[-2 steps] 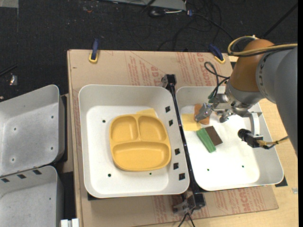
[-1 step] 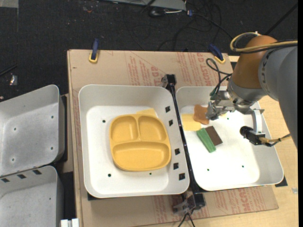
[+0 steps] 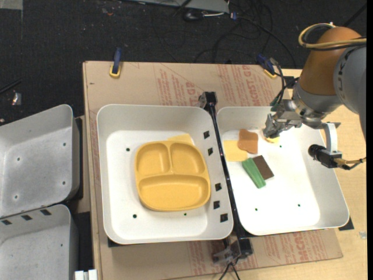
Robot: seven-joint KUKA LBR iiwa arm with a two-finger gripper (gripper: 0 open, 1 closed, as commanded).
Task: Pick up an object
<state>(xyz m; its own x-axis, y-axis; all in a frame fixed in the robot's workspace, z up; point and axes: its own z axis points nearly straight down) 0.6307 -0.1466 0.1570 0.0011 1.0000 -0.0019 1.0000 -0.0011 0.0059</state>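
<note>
In the right bin (image 3: 303, 214), several small objects lie near its left side. An orange-brown block (image 3: 249, 140) rests on a flat pale yellow piece (image 3: 234, 151). Just below them a green bar (image 3: 253, 172) lies beside a dark brown bar (image 3: 264, 167). My gripper (image 3: 274, 128) hangs low over the bin's far part, just right of the orange-brown block. A small yellow object (image 3: 271, 137) peeks out right under the gripper; whether it is held is unclear.
The left bin (image 3: 116, 156) holds a yellow divided tray (image 3: 172, 175) on a pale yellow sheet (image 3: 184, 139). A black divider with clips (image 3: 218, 162) runs between the bins. Grey metal lids (image 3: 35, 162) lie to the left of the bench. A black cable fitting (image 3: 324, 154) hangs near the right bin's right side.
</note>
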